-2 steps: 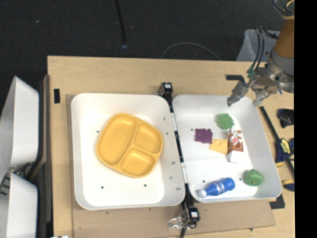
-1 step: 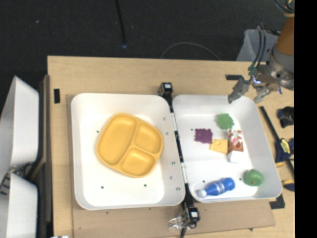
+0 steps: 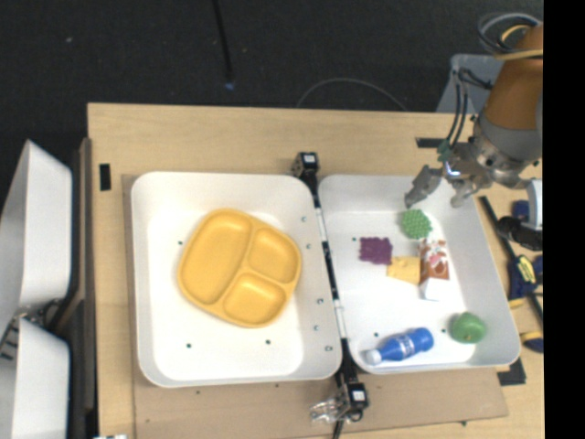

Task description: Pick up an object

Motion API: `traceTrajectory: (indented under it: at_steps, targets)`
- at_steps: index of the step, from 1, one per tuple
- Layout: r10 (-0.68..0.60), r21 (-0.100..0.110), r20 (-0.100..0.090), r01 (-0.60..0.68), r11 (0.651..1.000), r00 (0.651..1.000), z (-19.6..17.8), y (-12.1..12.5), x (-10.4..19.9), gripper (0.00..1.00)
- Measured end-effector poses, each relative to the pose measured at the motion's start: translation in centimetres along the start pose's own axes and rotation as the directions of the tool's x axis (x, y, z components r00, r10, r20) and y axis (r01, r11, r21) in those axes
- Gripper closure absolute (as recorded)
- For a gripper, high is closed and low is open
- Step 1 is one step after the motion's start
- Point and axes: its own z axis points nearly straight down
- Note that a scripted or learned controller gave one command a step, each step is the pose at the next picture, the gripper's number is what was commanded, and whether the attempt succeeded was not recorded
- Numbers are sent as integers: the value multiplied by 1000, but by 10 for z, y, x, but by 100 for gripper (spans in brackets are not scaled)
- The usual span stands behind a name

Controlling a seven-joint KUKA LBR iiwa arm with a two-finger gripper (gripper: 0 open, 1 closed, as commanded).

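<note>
My gripper (image 3: 441, 191) hangs over the back edge of the right bin (image 3: 366, 199), fingers spread open with nothing between them. Just in front of it and a little left lies a green bumpy ball (image 3: 416, 223). Further forward are a purple piece (image 3: 375, 250), a yellow wedge (image 3: 403, 269) and a white and red carton (image 3: 435, 268) side by side. A green apple (image 3: 468, 328) and a blue bottle (image 3: 402, 345) lie near the bin's front edge.
The left bin (image 3: 155, 337) holds a yellow divided plate (image 3: 239, 266). A black clip (image 3: 305, 164) sits at the back where the two bins meet. Tools lie on the bench to the right of the right bin (image 3: 521, 245).
</note>
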Motion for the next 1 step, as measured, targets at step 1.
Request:
traceTrajectory:
  at_steps: [1]
  targets:
    - [2, 0, 0, -2, 1000, 1000, 63, -1, -3, 0]
